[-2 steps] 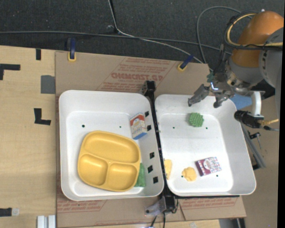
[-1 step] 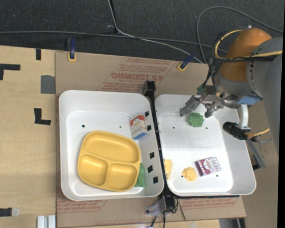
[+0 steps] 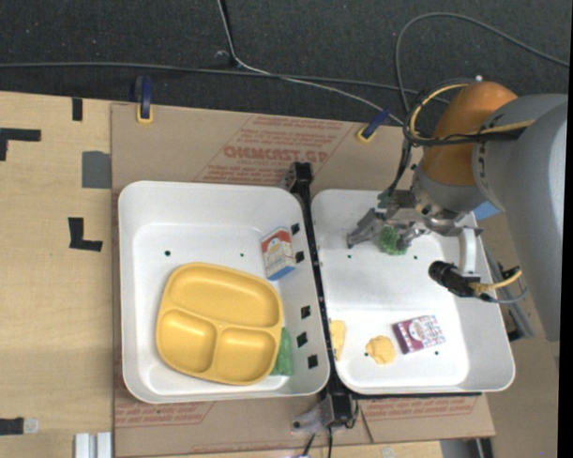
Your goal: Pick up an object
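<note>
1. Yellow plastic, moulded into a 3-compartment tray [image 3: 219,322], lies in the left bin [image 3: 140,265], far to the left of the jaws and lower in the view.
2. At the tray's right edge a thin green object [image 3: 284,353] stands wedged against the bin wall, also well left of and below the jaws.
3. A small carton [image 3: 278,252] in white, red and blue leans near the divider between the 2 bins, left of the jaws and slightly lower.
4. Just across the divider, in the right bin [image 3: 488,367], a small yellow piece [image 3: 337,335] sits against the left wall, below and left of the jaws.
5. A round yellow lump [image 3: 381,349] rests on the bin floor well below the jaws.
6. The gripper [image 3: 388,229] hangs over the upper part of the right bin, its 2 grey fingers [image 3: 364,229] splayed apart, 1 slanting down to the left.
7. A small green object [image 3: 392,240] sits directly at the jaws, touching or just under them; whether it is pinched between them cannot be told.
8. A purple packet [image 3: 418,332] lies flat on the bin floor, below and slightly right of the jaws, just beside the yellow lump.
9. The orange band [image 3: 464,126] of the arm rises above and right of the jaws, with grey links beyond it.
10. Both bins rest on a cardboard sheet [image 3: 261,147] on the wooden worktop [image 3: 40,290].
</note>
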Robot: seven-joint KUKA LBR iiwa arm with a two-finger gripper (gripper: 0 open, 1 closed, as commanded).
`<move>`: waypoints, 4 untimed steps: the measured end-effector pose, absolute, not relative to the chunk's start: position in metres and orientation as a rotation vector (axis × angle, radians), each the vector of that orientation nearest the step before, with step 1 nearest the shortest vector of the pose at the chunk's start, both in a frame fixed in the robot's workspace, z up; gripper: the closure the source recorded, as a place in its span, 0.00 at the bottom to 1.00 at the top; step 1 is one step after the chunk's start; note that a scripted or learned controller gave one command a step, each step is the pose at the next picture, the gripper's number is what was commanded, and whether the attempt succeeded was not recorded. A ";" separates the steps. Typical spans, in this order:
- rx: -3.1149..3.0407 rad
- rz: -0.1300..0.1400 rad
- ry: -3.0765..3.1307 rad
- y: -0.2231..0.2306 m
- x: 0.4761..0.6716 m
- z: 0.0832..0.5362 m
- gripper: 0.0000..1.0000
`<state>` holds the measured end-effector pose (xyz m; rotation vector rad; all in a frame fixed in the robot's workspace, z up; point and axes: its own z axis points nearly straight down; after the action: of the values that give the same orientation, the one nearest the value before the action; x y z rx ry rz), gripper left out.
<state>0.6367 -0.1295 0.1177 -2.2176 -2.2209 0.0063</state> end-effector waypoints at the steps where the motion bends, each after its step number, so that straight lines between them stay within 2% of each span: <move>1: -2.218 0.003 -2.223 -0.129 0.638 0.130 1.00; 4: -2.221 -0.003 -2.226 -0.119 0.650 0.269 1.00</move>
<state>0.6504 -0.1187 0.2686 -2.2210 -2.2256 -0.0027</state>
